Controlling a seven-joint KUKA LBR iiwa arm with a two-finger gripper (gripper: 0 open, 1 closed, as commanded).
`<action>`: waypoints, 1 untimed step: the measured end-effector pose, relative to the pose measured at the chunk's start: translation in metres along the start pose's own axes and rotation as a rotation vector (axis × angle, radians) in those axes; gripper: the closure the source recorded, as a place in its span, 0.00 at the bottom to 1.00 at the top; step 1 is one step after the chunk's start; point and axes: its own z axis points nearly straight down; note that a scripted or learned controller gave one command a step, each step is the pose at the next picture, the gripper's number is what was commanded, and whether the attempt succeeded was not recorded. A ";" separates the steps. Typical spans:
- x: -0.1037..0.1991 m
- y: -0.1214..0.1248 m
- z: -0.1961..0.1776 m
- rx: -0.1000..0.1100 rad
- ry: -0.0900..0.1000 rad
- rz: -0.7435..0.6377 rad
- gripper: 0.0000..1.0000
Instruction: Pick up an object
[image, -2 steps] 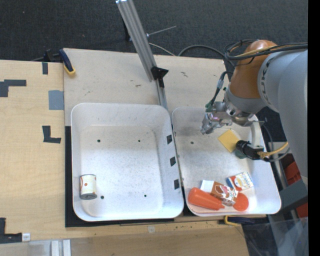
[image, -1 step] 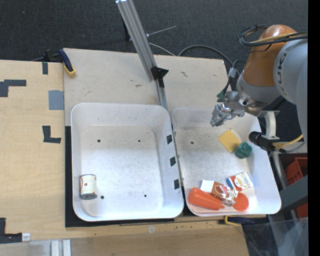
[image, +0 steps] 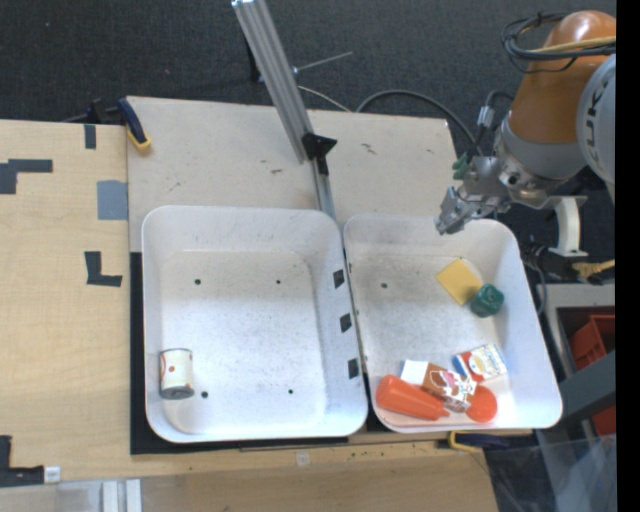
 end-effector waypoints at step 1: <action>0.001 0.001 -0.018 0.004 0.001 0.001 1.00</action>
